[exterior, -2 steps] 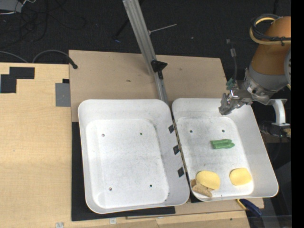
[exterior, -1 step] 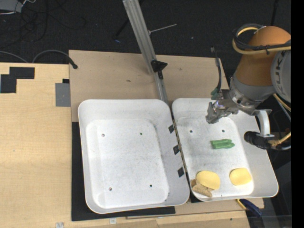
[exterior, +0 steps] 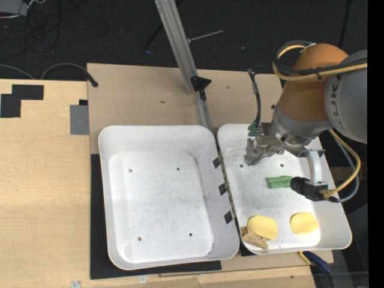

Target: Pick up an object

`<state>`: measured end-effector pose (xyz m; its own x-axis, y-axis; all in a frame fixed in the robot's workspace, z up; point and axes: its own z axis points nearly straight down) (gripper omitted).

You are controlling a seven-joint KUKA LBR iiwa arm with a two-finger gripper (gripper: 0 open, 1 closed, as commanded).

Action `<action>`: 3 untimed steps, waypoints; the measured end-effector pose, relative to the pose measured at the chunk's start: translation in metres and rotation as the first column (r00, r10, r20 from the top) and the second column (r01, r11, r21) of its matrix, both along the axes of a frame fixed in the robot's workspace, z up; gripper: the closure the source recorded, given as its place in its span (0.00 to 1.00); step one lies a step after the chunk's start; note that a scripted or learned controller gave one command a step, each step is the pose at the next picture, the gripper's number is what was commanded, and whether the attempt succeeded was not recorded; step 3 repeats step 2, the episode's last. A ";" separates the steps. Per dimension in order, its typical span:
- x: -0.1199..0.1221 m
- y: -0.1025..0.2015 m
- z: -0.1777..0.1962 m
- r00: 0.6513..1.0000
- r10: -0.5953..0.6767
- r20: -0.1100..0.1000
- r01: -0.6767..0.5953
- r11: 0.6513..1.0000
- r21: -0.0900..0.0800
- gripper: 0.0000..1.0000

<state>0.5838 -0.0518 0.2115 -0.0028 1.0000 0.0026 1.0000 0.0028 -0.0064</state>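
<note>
My gripper (exterior: 255,155) hangs over the upper left part of the right bin (exterior: 237,138), fingers pointing down toward the bin floor. A small green block (exterior: 279,182) lies to its lower right, apart from the gripper. Two yellow rounded objects rest near the bin's front: one (exterior: 263,227) at the front left, the other (exterior: 304,223) to its right. A tan crumpled piece (exterior: 256,239) sits against the left yellow one. I see nothing between the fingers.
The left bin (exterior: 159,197) lies beside the right one, joined by black clips (exterior: 222,188). A slanted metal rail (exterior: 180,44) rises behind the bins. A black cable plug (exterior: 307,189) hangs off the arm near the green block.
</note>
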 end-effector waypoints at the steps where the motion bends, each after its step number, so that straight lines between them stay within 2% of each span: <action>1: -0.012 0.050 0.013 1.000 0.002 0.001 -0.002 1.000 0.000 1.00; 2: -0.022 0.094 0.016 1.000 0.001 0.000 -0.001 1.000 0.000 1.00; 3: -0.022 0.094 0.016 1.000 0.001 0.000 -0.001 1.000 0.000 1.00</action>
